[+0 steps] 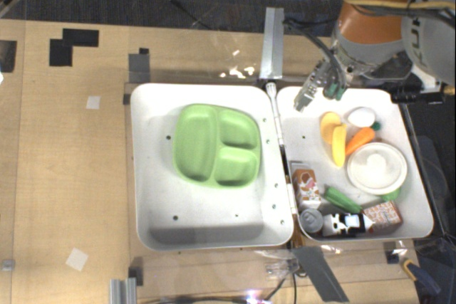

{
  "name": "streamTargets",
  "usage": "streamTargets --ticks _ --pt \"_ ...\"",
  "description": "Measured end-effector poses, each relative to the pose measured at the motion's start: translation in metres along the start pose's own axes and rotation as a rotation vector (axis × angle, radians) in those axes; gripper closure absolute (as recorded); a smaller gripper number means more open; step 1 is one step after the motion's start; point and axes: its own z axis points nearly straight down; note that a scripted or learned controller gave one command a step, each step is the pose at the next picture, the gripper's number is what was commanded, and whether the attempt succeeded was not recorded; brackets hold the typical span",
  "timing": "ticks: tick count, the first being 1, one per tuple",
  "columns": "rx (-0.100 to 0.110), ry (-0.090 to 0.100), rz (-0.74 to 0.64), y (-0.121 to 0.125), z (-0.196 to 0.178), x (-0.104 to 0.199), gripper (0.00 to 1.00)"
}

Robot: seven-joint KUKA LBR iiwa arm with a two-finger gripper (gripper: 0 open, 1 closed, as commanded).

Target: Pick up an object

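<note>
Camera view, gripper [313, 90] at right bin's far-left corner, finger state unclear, banana [333, 138] near, toward front-right

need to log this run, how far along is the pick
Done: nothing looks picked yet; the banana, carrot, white bowl and small cartons all lie in the right bin, and the green tray sits in the left bin.
In hand: the gripper hangs over the right bin's upper left corner with nothing visible between its fingers.
Left: descend onto an object, grasp and lift.
</note>
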Motion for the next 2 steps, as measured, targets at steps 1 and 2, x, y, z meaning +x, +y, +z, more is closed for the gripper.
streamTargets --ticks 1,2 --pt "0.002 0.001 0.272 -0.007 -0.008 -0.04 1.0" --pt "0.002 0.005 0.081 -0.027 0.003 0.004 1.0"
